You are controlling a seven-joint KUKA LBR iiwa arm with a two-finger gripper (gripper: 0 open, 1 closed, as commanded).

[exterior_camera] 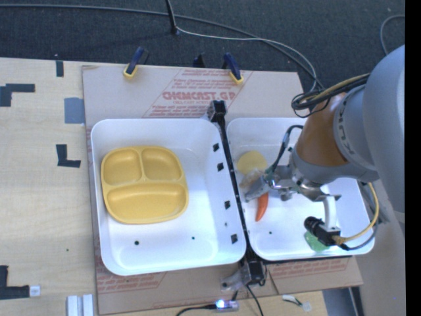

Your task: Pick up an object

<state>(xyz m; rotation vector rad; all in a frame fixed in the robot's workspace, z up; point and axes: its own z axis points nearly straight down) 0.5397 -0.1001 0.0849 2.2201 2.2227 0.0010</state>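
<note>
Arm (pixel 358 133): reaches in from the right, over the right bin (pixel 289 245).
Gripper (pixel 260 184): low in the right bin's left part, near the divider; finger state cannot be told.
Carrot (pixel 262 207): orange, just near of the gripper.
Yellow round object (pixel 250 161): just far of the gripper.
Green object (pixel 317 242): right bin, near-right part.
Yellow divided plate (pixel 143 184): left bin (pixel 164 255).

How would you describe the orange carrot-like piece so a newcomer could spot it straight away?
Find the right bin of the two white bins, where the arm reaches in. Near that bin's left wall, just below the gripper, lies a small orange carrot, pointing down the view. It is slim and bright orange, unlike the round pale yellow item above it and the green item at lower right.
</note>
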